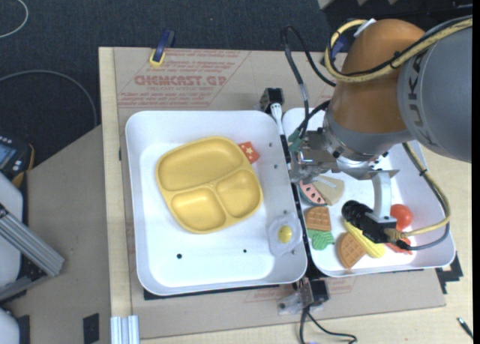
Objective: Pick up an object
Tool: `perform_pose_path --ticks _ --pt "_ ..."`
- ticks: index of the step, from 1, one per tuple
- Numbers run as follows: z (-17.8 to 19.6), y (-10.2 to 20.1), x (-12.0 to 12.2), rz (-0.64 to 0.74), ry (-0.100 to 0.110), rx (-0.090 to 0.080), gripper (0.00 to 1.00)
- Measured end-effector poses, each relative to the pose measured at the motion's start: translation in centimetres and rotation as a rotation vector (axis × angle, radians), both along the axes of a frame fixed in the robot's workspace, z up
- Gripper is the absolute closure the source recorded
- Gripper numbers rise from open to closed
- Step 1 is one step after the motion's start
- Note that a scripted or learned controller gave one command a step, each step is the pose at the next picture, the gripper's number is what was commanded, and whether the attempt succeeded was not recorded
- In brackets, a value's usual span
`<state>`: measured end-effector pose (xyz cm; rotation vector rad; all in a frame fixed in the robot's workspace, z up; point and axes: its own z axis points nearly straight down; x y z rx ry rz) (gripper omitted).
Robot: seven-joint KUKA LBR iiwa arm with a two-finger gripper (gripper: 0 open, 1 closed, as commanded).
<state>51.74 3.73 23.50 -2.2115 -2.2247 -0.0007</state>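
The grey arm with its broad orange band (375, 73) reaches in from the right and bends down over the right-hand shallow white bin (442, 249), its wrist covering that bin's upper part. The gripper (309, 157) sits low at the bin's left edge, close to the divide between the two bins; whether it is apart or together cannot be told.

Just below the gripper lies a pink watermelon-slice toy (310, 191) beside a pale cream wedge (330, 187). Lower down are a small brown waffle toy (318, 219), a green leafy piece (322, 239), a round waffle piece (349, 249), a yellow corn-like toy (370, 243) and a red tomato-like ball (402, 216).

The left-hand white bin (150, 245) holds a yellow three-compartment plastic plate (208, 183), a small orange-red block (250, 153) touching its upper right edge, and a fried-egg toy (283, 234).
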Motion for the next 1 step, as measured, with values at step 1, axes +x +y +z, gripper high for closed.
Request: perform_pose_path --ticks 1 --pt "-1.43 -0.2 -0.87 -0.006 0.001 -0.003 1.0"
